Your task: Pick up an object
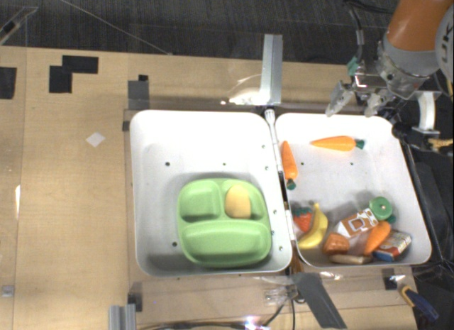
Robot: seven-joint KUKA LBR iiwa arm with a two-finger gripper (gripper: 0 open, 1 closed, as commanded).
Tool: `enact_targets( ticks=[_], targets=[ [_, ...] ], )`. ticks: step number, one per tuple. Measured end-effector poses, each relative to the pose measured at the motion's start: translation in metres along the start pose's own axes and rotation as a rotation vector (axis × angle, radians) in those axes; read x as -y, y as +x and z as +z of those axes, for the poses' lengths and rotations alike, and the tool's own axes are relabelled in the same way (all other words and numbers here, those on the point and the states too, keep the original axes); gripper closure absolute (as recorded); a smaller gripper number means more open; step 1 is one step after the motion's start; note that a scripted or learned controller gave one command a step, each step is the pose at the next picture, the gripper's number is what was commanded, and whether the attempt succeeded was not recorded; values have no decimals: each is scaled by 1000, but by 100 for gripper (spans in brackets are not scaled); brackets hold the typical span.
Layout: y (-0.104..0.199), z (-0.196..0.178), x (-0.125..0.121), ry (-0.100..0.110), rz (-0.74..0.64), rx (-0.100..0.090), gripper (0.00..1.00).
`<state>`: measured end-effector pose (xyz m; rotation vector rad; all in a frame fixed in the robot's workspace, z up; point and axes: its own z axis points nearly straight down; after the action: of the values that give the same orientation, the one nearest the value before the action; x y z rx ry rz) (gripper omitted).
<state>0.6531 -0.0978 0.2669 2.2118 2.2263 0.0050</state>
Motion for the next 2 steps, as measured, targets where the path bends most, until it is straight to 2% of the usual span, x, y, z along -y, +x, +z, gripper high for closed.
enact_targets(
  ticks=[1,2],
  targets=[
    [1,116,28,2,49,0,0],
    [-30,68,10,0,366,1,0]
  ],
)
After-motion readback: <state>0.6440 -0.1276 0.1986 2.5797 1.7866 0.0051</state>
